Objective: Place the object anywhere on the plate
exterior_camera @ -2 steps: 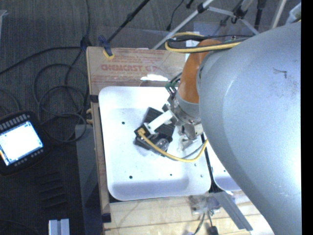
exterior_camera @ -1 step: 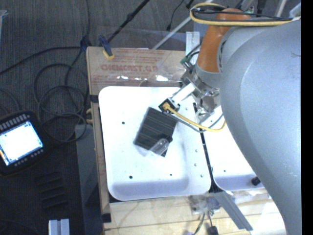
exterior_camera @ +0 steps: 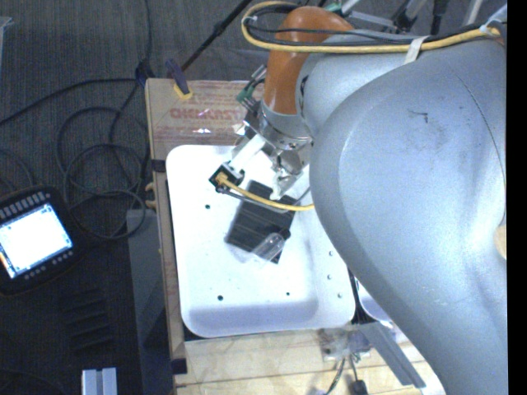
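Over the white bin hung the grey arm, its bulk filling the view from one o'clock round to five o'clock. Its orange band stood toward twelve o'clock, and below that the wrist reached down into the bin. The hand was a dark block near the bin's centre, with a pale, glassy piece at its five o'clock corner; whether the hand was open or closed could not be told from this angle. A yellow cable ran across just above the dark block, and a thicker yellow cable looped over the arm near the top. Neither the object nor the plate could be picked out with any certainty. At nine o'clock, on the dark floor beside the worktop, lay a tablet with a bright screen, among black cables.
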You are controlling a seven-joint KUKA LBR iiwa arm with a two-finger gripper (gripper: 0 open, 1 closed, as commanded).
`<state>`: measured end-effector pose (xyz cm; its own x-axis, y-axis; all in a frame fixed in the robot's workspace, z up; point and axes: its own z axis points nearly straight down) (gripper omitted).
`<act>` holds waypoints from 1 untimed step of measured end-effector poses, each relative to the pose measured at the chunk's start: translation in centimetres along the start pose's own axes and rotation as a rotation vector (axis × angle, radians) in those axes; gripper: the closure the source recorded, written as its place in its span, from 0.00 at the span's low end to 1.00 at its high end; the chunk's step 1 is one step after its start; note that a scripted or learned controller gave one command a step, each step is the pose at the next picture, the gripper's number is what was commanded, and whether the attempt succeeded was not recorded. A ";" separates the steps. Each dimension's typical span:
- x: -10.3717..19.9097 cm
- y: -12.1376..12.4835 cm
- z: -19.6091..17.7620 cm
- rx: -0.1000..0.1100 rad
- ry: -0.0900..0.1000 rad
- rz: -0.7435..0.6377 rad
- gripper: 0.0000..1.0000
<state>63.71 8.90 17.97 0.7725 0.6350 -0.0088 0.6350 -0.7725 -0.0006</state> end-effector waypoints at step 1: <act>0.0 0.0 -0.5 0.000 -0.010 -0.002 1.00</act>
<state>63.69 8.93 18.47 0.7711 0.6365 -0.0183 0.6366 -0.7712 -0.0004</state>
